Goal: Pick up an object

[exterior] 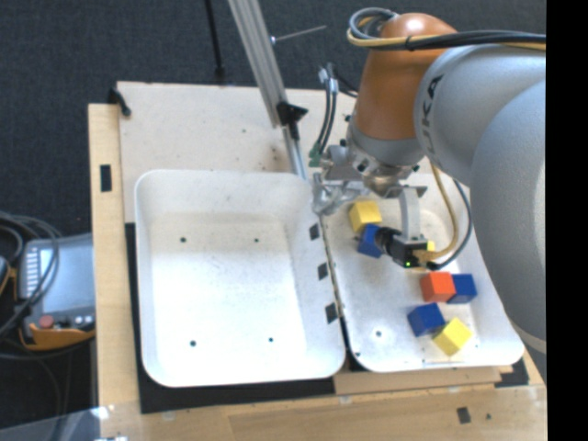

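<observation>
I have the gripper (354,191) low over the right bin (395,352), near its twelve o'clock edge, with a yellow block (365,213) and a blue block (370,241) just below it. From here I cannot tell how the jaws stand. I would centre over the yellow block, square to its faces, then descend straight. More blocks sit toward five o'clock, including an orange block (437,286).
</observation>
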Robot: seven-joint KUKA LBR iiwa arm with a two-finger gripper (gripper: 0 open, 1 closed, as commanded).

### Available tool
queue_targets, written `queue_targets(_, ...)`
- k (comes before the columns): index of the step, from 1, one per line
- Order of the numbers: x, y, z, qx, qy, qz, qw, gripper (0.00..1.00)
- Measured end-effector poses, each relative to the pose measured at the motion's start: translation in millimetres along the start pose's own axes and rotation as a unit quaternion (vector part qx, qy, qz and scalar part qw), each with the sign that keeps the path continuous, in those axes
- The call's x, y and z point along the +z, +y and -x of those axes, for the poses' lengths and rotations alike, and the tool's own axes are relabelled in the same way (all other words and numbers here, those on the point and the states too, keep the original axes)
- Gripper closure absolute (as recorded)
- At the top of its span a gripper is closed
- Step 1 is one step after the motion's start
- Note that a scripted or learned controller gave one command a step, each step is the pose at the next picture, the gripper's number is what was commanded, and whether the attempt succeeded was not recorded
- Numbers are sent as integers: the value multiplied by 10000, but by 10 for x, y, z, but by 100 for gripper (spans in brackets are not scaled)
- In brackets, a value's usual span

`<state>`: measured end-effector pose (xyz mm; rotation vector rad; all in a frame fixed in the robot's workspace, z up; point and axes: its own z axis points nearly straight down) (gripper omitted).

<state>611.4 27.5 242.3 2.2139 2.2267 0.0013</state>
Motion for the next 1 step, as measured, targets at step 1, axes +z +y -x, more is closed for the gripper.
queue_targets(1,125,210,-467,1,1,-2,10000,100)
